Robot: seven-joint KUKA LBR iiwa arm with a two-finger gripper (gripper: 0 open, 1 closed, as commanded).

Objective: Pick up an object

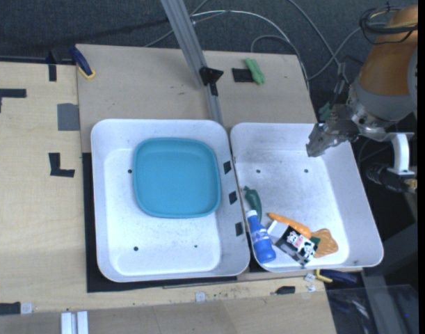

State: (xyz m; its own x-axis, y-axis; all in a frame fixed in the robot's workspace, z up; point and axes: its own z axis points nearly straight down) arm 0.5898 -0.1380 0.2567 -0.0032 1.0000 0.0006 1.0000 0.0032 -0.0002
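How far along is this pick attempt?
Nothing looks done yet: the blue bottle, the orange carrot-like piece and the small black-and-white item all lie in the right bin's near corner, and the teal plate sits in the left bin. The end effector hangs over the right bin's far right part, apart from them. Approach, grasp and lift remain.
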